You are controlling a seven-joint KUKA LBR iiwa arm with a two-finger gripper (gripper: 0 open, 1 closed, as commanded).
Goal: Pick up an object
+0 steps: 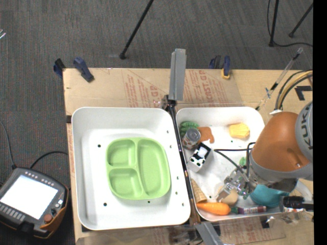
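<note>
My gripper (236, 186) sits low in the right bin (220, 112), at the lower right of the frame, beneath my orange wrist band (276, 142). Nearest objects: the carrot (214, 207) just below it, a teal item (267, 194) to its right, and a cone (198, 190) to its left. The cow-patterned block (200, 156), can (192, 136) and yellow piece (239, 131) lie higher in the bin. How far my hand is open I cannot tell. The left bin (82, 137) holds a green divided plate (138, 168).
</note>
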